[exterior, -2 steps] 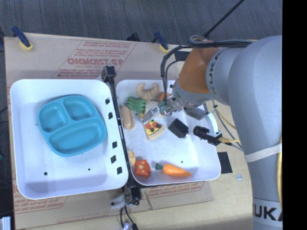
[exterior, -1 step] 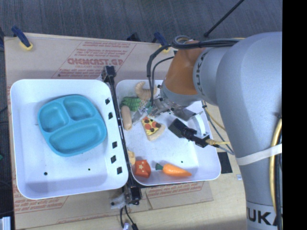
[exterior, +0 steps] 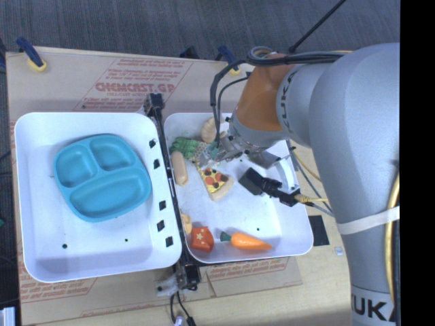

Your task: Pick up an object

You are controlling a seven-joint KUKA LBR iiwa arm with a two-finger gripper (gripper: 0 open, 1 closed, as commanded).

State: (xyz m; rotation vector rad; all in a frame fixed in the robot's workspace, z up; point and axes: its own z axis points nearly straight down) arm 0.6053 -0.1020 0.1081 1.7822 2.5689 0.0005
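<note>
The right bin (exterior: 292,240) holds several toy foods. A pizza slice (exterior: 215,180) lies near its middle, a green leafy piece (exterior: 183,145) and a tan bread roll (exterior: 179,168) sit at its left side. A pale round piece (exterior: 209,125) rests at the far edge. A red tomato-like piece (exterior: 201,238) and an orange carrot (exterior: 249,241) lie along the near edge. My gripper (exterior: 212,151) hangs low over the bin's far part, just above the pizza slice and right of the green piece. The wrist covers its tips.
The left bin (exterior: 41,250) carries a blue divided plate (exterior: 102,175). The grey arm with its orange band (exterior: 262,100) crosses the right bin's far right half. Black clips (exterior: 161,182) line the divider between the bins. Cardboard lies under both bins.
</note>
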